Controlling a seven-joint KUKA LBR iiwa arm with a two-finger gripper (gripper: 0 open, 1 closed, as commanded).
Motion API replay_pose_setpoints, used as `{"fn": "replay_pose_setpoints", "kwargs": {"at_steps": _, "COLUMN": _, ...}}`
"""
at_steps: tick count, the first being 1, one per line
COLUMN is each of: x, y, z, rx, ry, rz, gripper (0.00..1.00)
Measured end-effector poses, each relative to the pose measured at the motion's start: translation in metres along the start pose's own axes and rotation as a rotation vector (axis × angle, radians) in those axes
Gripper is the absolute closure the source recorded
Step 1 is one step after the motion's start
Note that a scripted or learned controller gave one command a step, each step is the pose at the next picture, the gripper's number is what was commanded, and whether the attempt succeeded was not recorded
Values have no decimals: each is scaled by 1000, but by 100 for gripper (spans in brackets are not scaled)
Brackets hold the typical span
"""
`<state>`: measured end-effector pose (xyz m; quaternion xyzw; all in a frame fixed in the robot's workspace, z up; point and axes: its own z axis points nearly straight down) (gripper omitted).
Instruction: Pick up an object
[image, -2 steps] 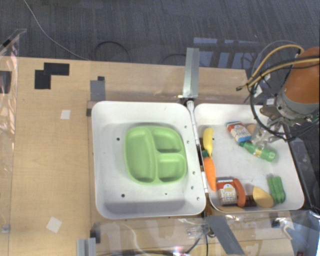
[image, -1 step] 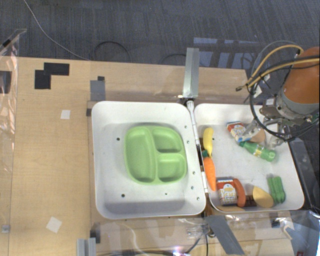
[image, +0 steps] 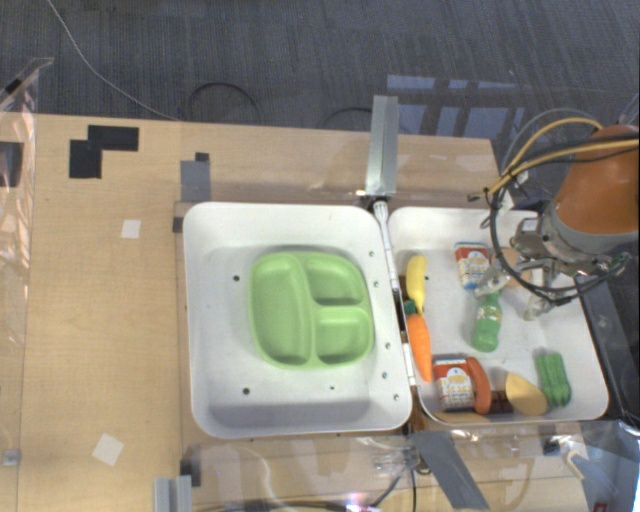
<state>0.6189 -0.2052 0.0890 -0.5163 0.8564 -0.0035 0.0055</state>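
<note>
Green bottle (image: 486, 325) — lying lengthwise, cap toward gripper (image: 497, 283).

The bench (image: 90, 330) is faced with pale, matt wood-look board, and black matt patches (image: 100, 148) are stuck on it. Both bins (image: 230, 400) are moulded from smooth white plastic with a soft sheen. The green tray (image: 305, 308) looks like smooth, slightly glossy plastic. A brushed grey metal bar (image: 383, 140) stands between the bins. The toy foods, among them a carrot (image: 420, 345) and a bottle (image: 486, 325), look like shiny plastic. The floor (image: 300, 50) is covered in dark, rough-textured carpet.
</note>
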Motion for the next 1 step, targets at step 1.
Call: {"fn": "replay_pose_setpoints", "kwargs": {"at_steps": 1, "x": -4, "y": -3, "z": -16, "rx": 12, "ry": -8, "rz": 0, "gripper": 100}}
